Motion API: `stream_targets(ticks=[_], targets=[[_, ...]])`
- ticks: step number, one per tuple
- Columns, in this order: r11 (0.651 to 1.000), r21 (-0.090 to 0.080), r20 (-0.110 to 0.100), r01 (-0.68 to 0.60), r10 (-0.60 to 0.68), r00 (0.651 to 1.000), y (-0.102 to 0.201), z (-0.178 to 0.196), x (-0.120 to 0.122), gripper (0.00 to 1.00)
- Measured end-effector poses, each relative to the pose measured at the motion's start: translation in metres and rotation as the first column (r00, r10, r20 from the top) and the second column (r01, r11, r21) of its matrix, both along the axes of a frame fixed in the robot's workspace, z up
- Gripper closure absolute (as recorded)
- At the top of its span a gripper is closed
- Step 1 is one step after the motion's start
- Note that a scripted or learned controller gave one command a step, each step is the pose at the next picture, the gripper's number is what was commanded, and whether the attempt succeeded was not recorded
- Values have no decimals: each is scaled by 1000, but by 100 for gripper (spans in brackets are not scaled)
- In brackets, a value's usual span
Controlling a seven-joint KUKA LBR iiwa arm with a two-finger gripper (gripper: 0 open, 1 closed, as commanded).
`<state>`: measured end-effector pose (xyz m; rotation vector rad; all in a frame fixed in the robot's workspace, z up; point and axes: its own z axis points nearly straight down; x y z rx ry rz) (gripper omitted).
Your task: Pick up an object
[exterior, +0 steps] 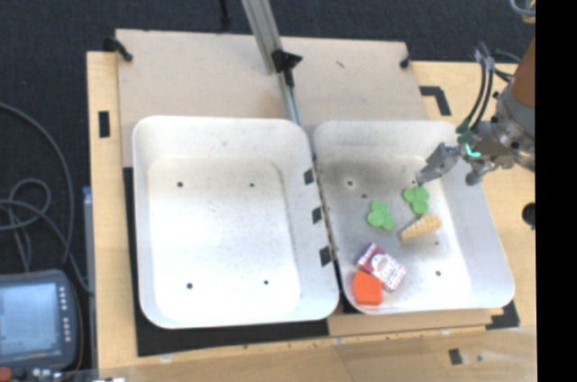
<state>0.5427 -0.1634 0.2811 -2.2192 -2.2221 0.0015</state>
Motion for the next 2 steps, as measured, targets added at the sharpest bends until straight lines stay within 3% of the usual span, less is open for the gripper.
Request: stream_targets(ticks=[1, 2], targets=[[1000, -1, 4, 1, -1, 1000, 0, 2, 1, 0], [1000, -1, -1, 2, -2, 1000, -3, -53, -9, 0]])
